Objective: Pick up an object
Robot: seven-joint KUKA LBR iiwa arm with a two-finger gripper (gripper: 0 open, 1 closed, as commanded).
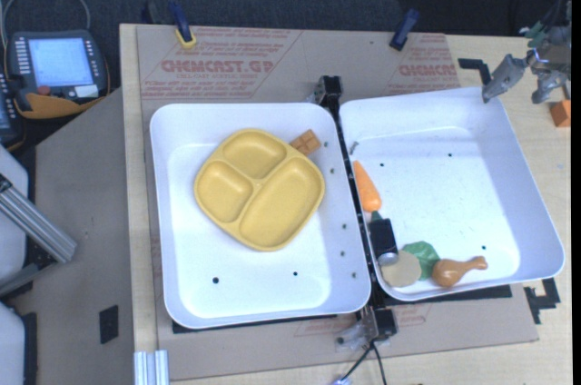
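My gripper (524, 82) hangs above the far right corner of the right bin (508, 147), open, with nothing between its fingers. In that bin's near left corner lie an orange carrot (366, 186), a black block (382, 238), a beige round piece (399, 270), a green piece (422, 252) and a brown drumstick (458, 268). The left bin (182, 247) holds a yellow divided plate (260, 188). A small brown block (306, 142) touches the plate's far edge.
Both bins rest on a cardboard sheet (272, 56) held by blue clamps (184, 24) at the back. A teach pendant (59, 65) sits off the bench at the left. The right bin's middle and right are bare white floor.
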